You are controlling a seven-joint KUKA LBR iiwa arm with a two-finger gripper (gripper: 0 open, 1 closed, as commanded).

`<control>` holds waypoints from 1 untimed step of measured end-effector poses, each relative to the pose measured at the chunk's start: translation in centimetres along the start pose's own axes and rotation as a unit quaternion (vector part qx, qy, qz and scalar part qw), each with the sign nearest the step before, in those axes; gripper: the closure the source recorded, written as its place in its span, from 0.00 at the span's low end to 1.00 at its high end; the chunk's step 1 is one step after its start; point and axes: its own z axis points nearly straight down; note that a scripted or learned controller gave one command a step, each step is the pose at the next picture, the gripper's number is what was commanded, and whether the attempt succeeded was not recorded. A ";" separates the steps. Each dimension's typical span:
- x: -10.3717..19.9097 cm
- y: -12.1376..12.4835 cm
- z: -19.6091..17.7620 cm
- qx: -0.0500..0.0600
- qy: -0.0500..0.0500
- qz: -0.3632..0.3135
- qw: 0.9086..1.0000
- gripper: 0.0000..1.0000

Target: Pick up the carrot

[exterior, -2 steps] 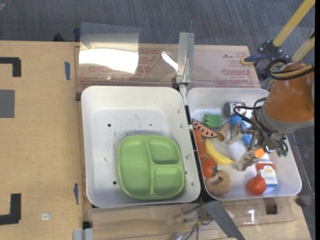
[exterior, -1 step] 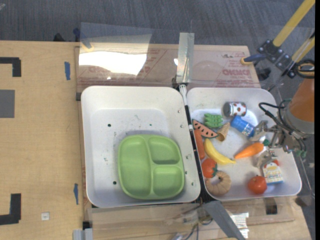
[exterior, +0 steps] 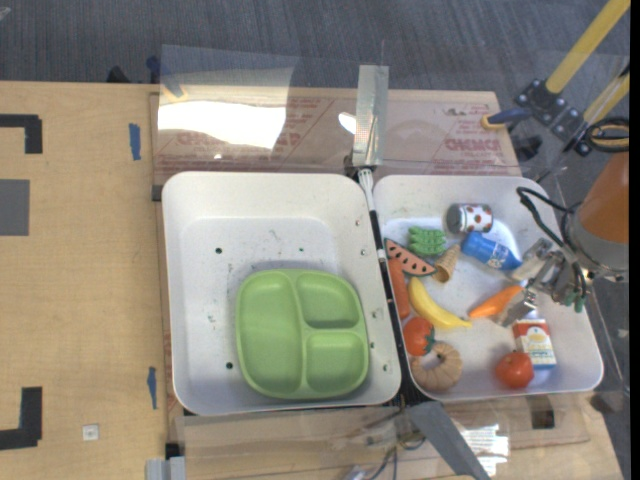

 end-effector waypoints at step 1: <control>3.7 5.5 -0.1 0.000 0.000 0.165 0.986 0.00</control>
